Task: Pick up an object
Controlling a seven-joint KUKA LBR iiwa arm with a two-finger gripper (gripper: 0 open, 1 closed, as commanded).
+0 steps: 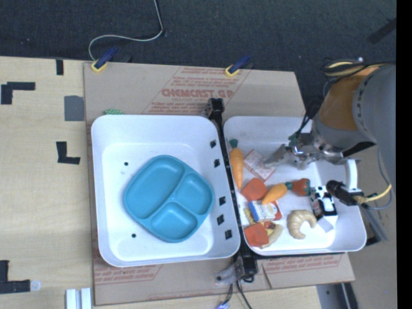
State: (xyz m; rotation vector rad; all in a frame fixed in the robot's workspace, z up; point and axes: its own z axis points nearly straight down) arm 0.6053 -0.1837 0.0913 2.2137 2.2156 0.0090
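The right bin (283,126) holds a heap of toy food. In it lie a long orange carrot (237,166), a pale packet (257,163), a red-orange piece (253,188), a small carrot (277,193), a tan croissant (301,223) and a red piece (257,235). My gripper (284,154) reaches in from the right and sits low over the bin's upper middle. Its tip is just right of the pale packet. Nothing shows between its tips.
The left bin (109,140) holds a blue divided plate (168,198). A black divider (222,172) runs between the bins. Both bins sit on a cardboard sheet (193,89). A yellow and red box (264,211) lies among the food.
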